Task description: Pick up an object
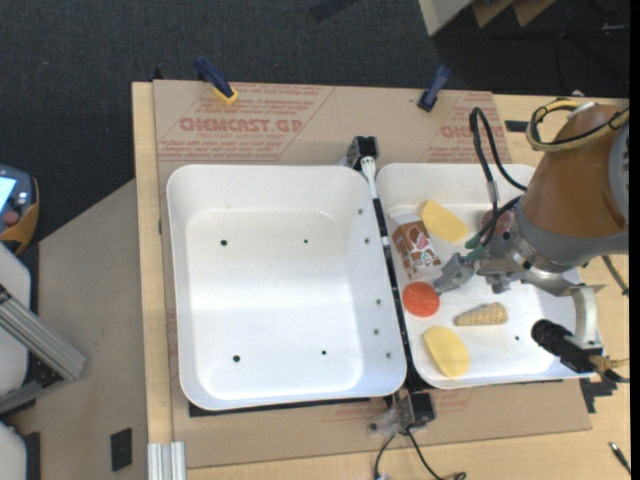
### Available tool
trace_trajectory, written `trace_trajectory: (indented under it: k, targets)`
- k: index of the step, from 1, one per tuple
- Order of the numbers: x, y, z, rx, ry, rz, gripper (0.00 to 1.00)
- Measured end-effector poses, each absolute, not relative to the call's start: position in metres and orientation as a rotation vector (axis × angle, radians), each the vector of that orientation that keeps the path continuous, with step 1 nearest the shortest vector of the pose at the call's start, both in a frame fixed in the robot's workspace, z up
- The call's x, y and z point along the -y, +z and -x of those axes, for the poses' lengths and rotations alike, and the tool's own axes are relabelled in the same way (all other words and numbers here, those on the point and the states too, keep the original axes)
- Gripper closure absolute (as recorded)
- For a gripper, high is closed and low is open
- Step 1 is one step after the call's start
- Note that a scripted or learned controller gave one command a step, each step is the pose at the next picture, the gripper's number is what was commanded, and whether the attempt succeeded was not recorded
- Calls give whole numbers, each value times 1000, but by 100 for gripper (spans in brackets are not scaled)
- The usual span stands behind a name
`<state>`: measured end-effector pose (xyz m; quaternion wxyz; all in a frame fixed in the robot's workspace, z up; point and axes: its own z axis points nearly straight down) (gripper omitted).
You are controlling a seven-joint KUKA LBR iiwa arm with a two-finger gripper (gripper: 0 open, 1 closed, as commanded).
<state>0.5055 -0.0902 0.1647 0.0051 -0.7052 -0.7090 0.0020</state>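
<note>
My gripper point(474, 276) hangs over the middle of the right bin point(500, 180), open, with nothing between its fingers. One grey finger point(452, 273) points down-left toward a red round object point(421, 299) and stops just short of it. A beige cone-shaped piece point(481, 315) lies just below the gripper. A yellow lump point(445, 220) sits toward the bin's back, and a second yellow lump point(447, 351) lies near its front edge. A brown and red packet point(415, 248) rests by the bin's left wall.
The left bin point(200, 198) stands beside the right one, sharing a dark divider point(385, 258). Both sit on a cardboard sheet point(240, 118) held by blue clamps point(217, 79) at the back. The arm's orange and grey body point(575, 193) covers the right bin's far right side.
</note>
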Motion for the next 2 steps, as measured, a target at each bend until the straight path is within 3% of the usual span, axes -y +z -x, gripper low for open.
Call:
trace_trajectory:
  k: [1,2]
  targets:
    - [94,98,-489,2227,-9,2225,0]
    - [96,108,-489,2228,-7,2232,100]
